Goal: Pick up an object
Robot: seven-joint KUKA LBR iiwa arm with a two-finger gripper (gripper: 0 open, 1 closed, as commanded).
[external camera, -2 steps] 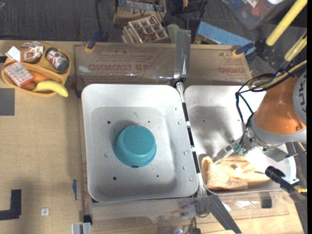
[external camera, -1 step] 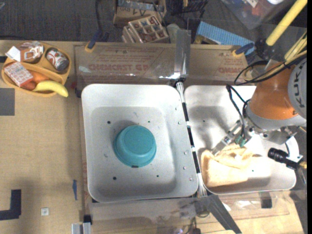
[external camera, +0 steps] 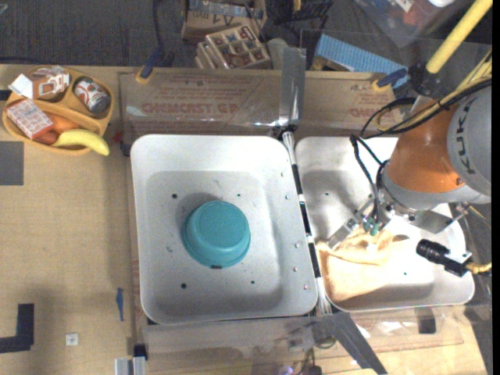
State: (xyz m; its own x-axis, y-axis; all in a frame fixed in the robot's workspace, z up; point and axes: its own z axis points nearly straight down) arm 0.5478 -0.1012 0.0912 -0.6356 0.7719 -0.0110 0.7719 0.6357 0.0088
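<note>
Two shallow white bins sit side by side on the surface [external camera: 62,248], and the teal bowl [external camera: 217,233] serves as the landmark here. There is one such bowl, upside down, near the middle of the left bin [external camera: 156,170]. To the bowl's right, across the divide between the bins, the right bin [external camera: 328,170] holds one pale yellow cloth [external camera: 361,268], crumpled along that bin's near side. One grey arm with an orange band [external camera: 426,162] reaches over the right bin, and part of the white lettering "KUK" can be read on its grey casing, far right of the bowl. The single claw [external camera: 369,223] hangs at the cloth's upper edge, right of the bowl and about level with it; the cloth looks drawn up to a peak at its tips, but whether the claw is spread or closed, or has the cloth pinched, cannot be told from this angle.

Up and left of the bowl, at the surface's far left corner, one yellow tray [external camera: 23,123] carries one banana [external camera: 83,140], two round tins and two small packets whose print is too small to read. Behind the bowl, a strip of cardboard [external camera: 203,104] lines the bins' far side, bearing faded red letters that read roughly "CHEMCAST GP".
</note>
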